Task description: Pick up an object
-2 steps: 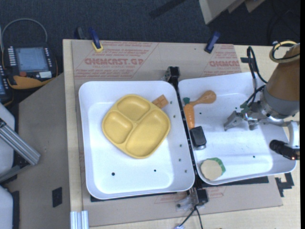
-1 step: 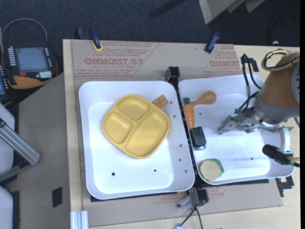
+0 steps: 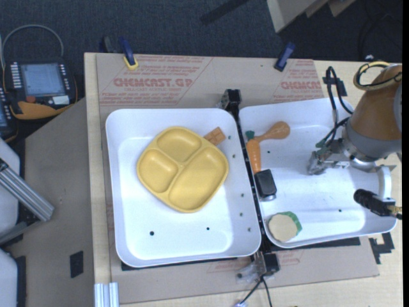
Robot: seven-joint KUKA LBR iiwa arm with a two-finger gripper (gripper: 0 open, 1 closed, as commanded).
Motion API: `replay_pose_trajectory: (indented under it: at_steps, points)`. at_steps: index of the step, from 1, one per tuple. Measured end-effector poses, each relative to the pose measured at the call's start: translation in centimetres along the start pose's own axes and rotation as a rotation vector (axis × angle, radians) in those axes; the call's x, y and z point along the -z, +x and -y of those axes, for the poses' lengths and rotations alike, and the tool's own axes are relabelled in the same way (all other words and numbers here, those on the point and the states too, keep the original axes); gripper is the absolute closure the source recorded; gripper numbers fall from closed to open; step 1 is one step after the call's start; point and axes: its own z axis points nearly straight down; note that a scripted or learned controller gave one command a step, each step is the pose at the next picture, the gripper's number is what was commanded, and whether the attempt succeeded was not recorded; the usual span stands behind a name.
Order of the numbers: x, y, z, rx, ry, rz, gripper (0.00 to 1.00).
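Observation:
My gripper (image 3: 317,163) hangs low over the middle of the right bin (image 3: 332,226), its tip close to the bare white floor. No object lies under it. To its left, along the bin's left wall, sit an orange carrot (image 3: 254,154) and a black block (image 3: 265,184). A tan wooden piece (image 3: 275,132) lies at the back left. A round beige disc with a green rim (image 3: 284,227) rests in the front left corner. The nearest object, the black block, is about a hand's width to the left of the gripper.
The left bin (image 3: 179,242) holds a yellow divided plate (image 3: 183,169), with a small brown piece (image 3: 215,135) poking out behind it. A black rail (image 3: 246,171) separates the bins. Cables (image 3: 335,91) trail along the arm (image 3: 377,117) at the right.

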Motion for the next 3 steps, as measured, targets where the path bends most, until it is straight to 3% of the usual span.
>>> replay_pose_trajectory:
  at_steps: [1,3]
  points:
    - [5.1,-1.1,0.1,-0.002,0.010,0.001,1.00]
    - [15.2,-1.7,-0.6,0.000,0.009,0.000,1.00]
